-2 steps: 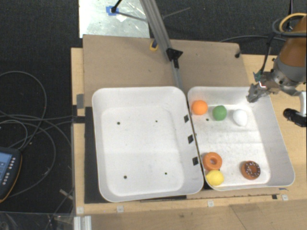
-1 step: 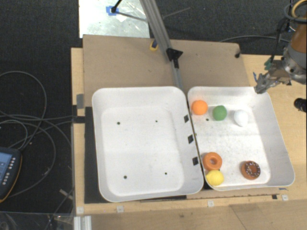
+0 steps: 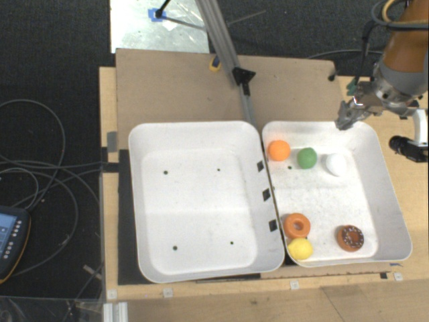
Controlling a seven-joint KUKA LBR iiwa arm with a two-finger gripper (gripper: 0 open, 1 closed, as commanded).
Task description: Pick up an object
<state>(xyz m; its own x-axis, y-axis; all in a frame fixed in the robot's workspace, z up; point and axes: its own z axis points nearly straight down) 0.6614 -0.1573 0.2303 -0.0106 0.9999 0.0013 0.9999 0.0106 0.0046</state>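
The two bins sit side by side in the middle of the desk, and all the objects lie in the right bin (image 3: 382, 200), so I think this is the bin to pick from, while the left bin (image 3: 144, 180) is probably where things go afterwards. Three objects lie in a loose row near the far edge of the right bin: an orange ball (image 3: 278, 150) close to the wall between the bins, a green ball (image 3: 307, 157) just beside it, and a white ball (image 3: 335, 164) a little further right. The white ball is hard to see against the white floor. At the near edge lie three more: an orange ring (image 3: 297, 225) touching a yellow ball (image 3: 300, 248) in the near left corner of that bin, and a brown donut (image 3: 350, 237) apart from them, toward the near right corner. The objects are spread out, not stacked, so most of them can be reached from above, but the ring and the yellow ball may disturb each other. The hand (image 3: 347, 117) hangs over the far right corner of the right bin, near its rim, and looks higher than the objects. It is dark and small in the view; I cannot tell if it is spread or pressed together, and I see nothing held in it. The white ball is the nearest object to it.
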